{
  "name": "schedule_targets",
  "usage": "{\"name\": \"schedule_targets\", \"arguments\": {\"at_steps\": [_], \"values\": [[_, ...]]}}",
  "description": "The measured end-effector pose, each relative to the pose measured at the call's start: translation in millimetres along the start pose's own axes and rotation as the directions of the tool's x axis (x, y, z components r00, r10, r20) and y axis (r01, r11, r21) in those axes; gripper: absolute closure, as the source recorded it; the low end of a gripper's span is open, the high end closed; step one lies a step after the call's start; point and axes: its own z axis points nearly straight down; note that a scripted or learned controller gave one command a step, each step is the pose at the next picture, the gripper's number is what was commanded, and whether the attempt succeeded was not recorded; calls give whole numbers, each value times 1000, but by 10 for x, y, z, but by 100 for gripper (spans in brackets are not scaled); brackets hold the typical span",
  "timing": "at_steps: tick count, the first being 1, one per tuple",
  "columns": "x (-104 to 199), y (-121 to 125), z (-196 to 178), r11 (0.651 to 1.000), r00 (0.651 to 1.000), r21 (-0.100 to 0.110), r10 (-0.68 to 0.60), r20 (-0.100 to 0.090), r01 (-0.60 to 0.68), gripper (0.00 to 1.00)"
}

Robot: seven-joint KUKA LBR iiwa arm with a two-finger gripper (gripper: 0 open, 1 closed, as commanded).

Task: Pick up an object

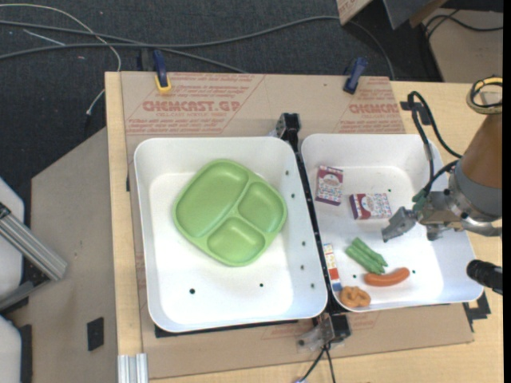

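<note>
In the right bin point(363, 145) lie several small items. A maroon-and-white carton point(329, 185) stands near the back left. A second small carton point(371, 206) lies on its side just right of it. Further forward are a green pea pod point(366, 254), a red-orange sausage point(387, 276) and an orange pastry piece point(355, 296). A thin white packet point(330, 265) rests against the bin's left wall. My gripper point(403, 223) hangs low over the right half of this bin, just right of the lying carton and above the sausage. Nothing shows in its grasp.
The left bin point(152, 238) holds a green divided plate point(230, 211). The grey arm with its orange band point(483, 166) comes in from the right over the bin's right wall. Clamps point(162, 79) hold the cardboard at the back.
</note>
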Motion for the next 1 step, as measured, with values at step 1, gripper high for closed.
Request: {"name": "schedule_targets", "arguments": {"at_steps": [1], "values": [[7,31,-75,1000,1000,-15,-5,3,5,0]]}}
